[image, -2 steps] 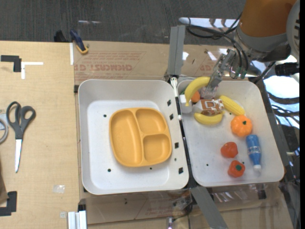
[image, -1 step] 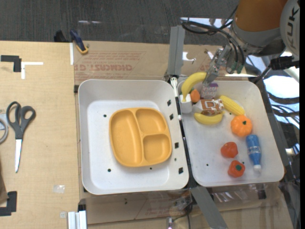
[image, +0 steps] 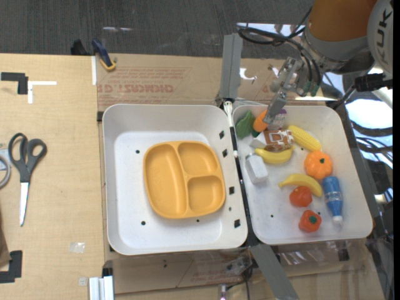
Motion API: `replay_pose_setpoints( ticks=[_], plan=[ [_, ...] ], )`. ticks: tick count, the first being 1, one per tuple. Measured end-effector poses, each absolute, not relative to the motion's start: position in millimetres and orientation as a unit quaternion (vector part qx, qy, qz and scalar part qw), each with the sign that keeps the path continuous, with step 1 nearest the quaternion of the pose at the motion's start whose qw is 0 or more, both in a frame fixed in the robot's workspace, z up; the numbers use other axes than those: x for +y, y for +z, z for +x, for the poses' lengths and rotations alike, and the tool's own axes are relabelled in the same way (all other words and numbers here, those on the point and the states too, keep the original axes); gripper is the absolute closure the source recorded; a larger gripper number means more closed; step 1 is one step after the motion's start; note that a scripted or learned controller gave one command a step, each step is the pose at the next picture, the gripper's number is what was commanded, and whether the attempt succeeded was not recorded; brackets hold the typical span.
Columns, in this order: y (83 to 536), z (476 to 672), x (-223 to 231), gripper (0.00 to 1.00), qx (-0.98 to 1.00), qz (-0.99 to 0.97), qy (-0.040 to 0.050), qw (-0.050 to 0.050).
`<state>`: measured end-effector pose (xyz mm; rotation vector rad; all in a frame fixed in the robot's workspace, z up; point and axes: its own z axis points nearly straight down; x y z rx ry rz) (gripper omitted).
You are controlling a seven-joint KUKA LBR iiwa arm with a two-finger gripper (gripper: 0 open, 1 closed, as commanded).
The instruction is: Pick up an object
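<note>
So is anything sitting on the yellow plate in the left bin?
No. The yellow plate has three bare compartments; the toys lie in the right bin.

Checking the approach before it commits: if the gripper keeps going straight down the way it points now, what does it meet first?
Most likely the carrot just below the gripper, beside the green vegetable; depth is hard to judge from this slant.

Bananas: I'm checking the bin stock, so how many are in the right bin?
3. One banana near the far edge, one mid-bin under the gripper, one nearer the front. Others may be hidden.

Pale wooden bench (image: pixel 50 186) — dark floor (image: pixel 156 11), perhaps carpet, behind.
</note>
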<state>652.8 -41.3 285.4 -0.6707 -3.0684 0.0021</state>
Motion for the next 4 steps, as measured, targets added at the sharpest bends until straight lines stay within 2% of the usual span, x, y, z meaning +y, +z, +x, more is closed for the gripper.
replay_pose_setpoints(
  ticks=[1, 2, 3, 4],
  plan=[
    [187, 605.6, -97, 0.0, -0.965, -0.263, 0.0007, 0.002],
    [121, 615.4, -103, 0.0, -0.956, -0.292, -0.002, -0.011],
    [108, 583.3, -104, 0.0, -0.97, -0.243, -0.0004, -0.019],
    [114, 583.3, -105, 1.0, -0.969, -0.245, -0.0001, -0.017]
  ],
)
